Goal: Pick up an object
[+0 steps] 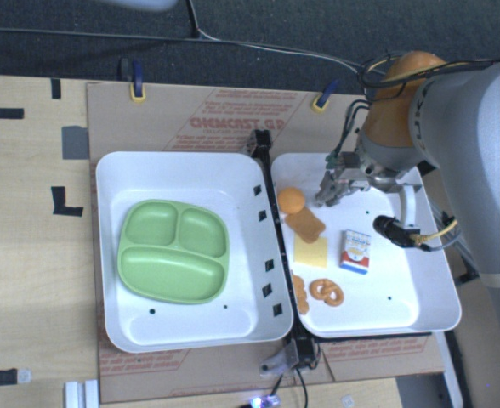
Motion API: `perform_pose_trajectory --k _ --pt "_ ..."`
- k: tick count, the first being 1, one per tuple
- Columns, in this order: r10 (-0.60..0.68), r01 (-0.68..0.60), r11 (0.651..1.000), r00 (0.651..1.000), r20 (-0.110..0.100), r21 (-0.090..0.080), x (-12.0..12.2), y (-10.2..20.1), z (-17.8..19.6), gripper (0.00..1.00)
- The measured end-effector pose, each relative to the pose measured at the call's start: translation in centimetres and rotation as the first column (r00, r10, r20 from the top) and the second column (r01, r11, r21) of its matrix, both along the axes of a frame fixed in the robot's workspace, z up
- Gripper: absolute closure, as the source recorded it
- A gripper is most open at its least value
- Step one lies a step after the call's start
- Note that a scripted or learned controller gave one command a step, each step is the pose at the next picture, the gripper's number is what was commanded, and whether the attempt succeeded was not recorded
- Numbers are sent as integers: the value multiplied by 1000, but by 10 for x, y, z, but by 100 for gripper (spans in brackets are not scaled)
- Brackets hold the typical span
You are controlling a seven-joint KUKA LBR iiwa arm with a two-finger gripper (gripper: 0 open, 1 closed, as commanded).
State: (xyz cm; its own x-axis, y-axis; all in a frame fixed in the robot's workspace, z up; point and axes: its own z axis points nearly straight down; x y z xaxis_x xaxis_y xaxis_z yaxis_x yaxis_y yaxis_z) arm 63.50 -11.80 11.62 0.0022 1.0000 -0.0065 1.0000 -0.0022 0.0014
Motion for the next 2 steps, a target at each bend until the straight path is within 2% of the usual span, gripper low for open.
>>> perform_pose_trajectory --k 2 --pt "4 -4 1000 1000 3 6 -6 3 112 100"
